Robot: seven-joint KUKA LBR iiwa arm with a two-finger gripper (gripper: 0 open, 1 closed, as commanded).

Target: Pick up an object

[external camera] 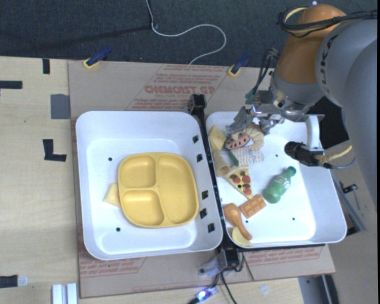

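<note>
Toy food pile (239, 163) in right bin (316, 223), along its left wall; green bottle (278, 185) just right of it. Gripper (246, 123) above pile's top end, jaw state can't tell. Yellow tray (158, 189) in left bin (92, 138). Bins on desk (25, 189).

A yellow tray (158, 189) sits in a white bin (95, 138); beside it, a second white bin (316, 223) holds a green bottle (278, 185), a tan waffle (253, 206), a red-dotted pizza slice (241, 180) and an orange-brown drumstick (235, 215). The grey arm (351, 75) bears an orange band (307, 43).
</note>
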